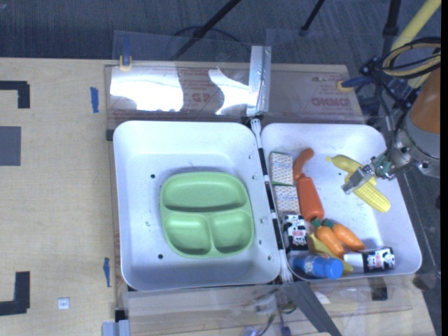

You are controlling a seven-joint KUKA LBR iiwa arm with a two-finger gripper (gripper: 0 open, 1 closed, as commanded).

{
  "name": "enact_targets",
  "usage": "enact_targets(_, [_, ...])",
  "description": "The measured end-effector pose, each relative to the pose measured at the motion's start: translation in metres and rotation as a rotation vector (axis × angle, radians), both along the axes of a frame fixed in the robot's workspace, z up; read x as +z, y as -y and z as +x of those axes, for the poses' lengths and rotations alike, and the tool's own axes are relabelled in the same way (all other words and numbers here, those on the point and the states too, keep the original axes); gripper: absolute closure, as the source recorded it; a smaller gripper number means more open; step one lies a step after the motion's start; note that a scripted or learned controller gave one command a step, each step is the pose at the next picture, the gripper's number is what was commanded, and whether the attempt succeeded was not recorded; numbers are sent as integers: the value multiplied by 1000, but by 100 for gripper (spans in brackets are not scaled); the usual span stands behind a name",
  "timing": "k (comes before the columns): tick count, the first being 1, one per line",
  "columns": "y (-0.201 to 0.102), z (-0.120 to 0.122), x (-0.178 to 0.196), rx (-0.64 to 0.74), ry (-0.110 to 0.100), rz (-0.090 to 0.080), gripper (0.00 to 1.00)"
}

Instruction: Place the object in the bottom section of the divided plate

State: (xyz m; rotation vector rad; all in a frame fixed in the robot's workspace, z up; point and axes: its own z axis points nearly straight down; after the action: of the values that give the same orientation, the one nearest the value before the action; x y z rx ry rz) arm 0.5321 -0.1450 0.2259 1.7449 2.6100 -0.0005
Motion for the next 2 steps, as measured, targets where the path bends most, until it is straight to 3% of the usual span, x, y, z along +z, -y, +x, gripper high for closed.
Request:
enact_targets(1, [-82,-7,-5,-23,-3,2,100])
enact_targets(2, [-145,35,20,95,2,1,100])
